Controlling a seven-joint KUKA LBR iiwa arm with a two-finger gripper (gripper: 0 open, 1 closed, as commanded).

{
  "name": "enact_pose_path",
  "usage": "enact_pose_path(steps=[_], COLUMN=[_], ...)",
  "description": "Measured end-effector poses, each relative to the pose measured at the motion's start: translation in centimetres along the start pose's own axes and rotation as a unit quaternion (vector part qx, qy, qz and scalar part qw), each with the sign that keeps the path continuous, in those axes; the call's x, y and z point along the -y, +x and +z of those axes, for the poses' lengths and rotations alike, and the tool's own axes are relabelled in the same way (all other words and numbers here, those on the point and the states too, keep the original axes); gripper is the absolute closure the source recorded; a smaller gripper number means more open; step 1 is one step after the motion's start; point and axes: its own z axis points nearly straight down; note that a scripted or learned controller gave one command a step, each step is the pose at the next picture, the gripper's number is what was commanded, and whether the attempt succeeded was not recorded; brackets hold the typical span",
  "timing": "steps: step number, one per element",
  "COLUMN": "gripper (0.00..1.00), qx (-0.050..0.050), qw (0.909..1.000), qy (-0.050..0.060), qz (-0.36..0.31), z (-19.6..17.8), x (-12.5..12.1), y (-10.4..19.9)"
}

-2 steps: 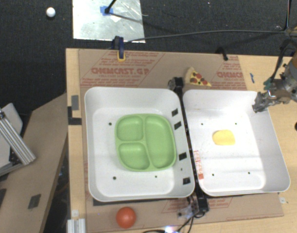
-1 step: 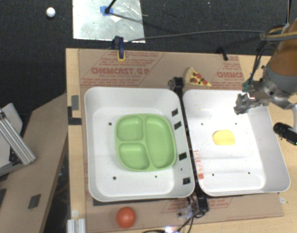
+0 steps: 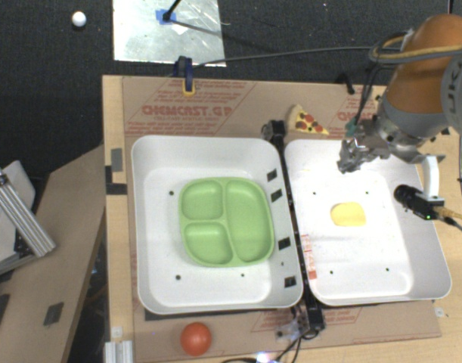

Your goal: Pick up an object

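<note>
A flat yellow object [image 3: 348, 215] lies near the middle of the right bin [image 3: 382, 278]. My gripper [image 3: 354, 159] hangs over the far part of that bin, above and behind the yellow object and apart from it. The arm comes in from the upper right, its orange band above the wrist. A toy pizza slice [image 3: 307, 121] rests on the cardboard behind the bins. A red-orange ball [image 3: 196, 338] sits on the bench in front of the left bin.
A green divided plate [image 3: 225, 221] lies in the left bin [image 3: 159, 278]. A black clamp runs between the two bins. A blue clip [image 3: 185, 72] stands at the cardboard's far edge. A metal frame stands at the left.
</note>
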Motion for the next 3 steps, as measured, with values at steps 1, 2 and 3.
enact_pose_path(steps=[1, 2, 3], gripper=[1.0, 1.0, 1.0], qx=[0.0, 0.0, 0.0], qw=[1.0, 1.0, 1.0], qy=[0.0, 0.0, 0.0], qz=[0.0, 0.0, 0.0], z=[-0.7, 0.1, -0.1], x=[-0.4, 0.0, 0.6], y=[5.7, 12.1, 18.3])
